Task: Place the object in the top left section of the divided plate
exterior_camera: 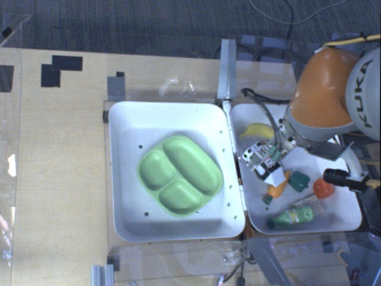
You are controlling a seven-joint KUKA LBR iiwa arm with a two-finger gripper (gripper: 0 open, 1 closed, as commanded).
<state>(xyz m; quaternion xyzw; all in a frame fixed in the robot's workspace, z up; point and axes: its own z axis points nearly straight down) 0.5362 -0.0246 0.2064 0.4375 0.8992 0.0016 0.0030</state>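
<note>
- You are looking at the pick-up step, by my reading: the pale green divided plastic plate (180, 174), with 3 sections, is lying bare in the left white bin (119, 159) at the centre of the frame, so nothing is placed yet.
- The task names no particular object. The candidates are all sitting in the right white bin (351, 219) at the lower right: a yellow banana-shaped toy (257, 130), an orange carrot-shaped piece (276, 189), a dark green block (298, 181), a red-orange round toy (323, 188) and a green bottle-shaped item (292, 217).
- The grey arm with its orange band (324, 88) is reaching in from the upper right, bending down over the right bin.
- The two-finger gripper (260, 157) is hanging at that bin's left side, just below the banana toy and just above the carrot piece.
- I cannot tell whether the pincer is open or closed, and nothing is visibly sitting inside it.
- The next move is calling for a secure grasp on 1 object, then a lift and a carry leftward over the bin walls to the plate's upper-left section.
</note>
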